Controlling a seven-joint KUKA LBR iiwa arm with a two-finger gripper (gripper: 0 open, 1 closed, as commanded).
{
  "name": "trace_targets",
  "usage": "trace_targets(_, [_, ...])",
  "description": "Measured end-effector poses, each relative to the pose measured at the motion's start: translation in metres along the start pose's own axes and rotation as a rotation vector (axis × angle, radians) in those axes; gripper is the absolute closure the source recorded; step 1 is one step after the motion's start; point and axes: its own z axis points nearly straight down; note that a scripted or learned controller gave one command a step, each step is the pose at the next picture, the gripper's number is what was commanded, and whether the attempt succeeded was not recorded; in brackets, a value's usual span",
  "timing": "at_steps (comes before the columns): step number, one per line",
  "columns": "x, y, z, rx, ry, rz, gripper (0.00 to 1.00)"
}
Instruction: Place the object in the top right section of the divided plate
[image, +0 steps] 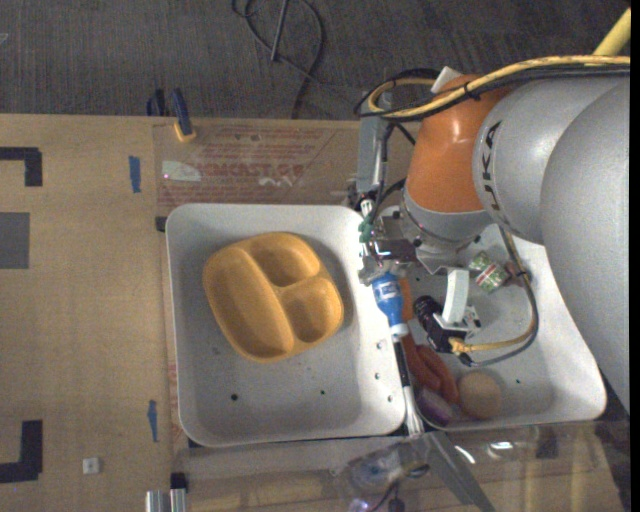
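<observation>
The yellow divided plate (272, 296) lies in the left white bin (200, 400), with one long section and two smaller ones. My gripper (378, 248) hangs under the orange-banded wrist, over the left edge of the right bin (560, 390), just right of the plate. A blue tube-shaped object with a white end (388, 300) sits directly below the gripper, along the wall between the bins. Whether the gripper holds it is hidden by the wrist.
In the right bin lie a red-orange object (434, 368), a tan ball (481, 393), a purple item (436, 406) and a green-and-white item (487, 272). The big grey arm covers much of that bin. A brown board (80, 300) lies to the left.
</observation>
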Motion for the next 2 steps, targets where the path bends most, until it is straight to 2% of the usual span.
trace_targets(1, [0.0012, 0.0095, -0.0412, 0.000, 0.000, -0.016, 1.00])
trace_targets(2, [0.0017, 0.0094, -0.0412, 0.000, 0.000, -0.017, 0.00])
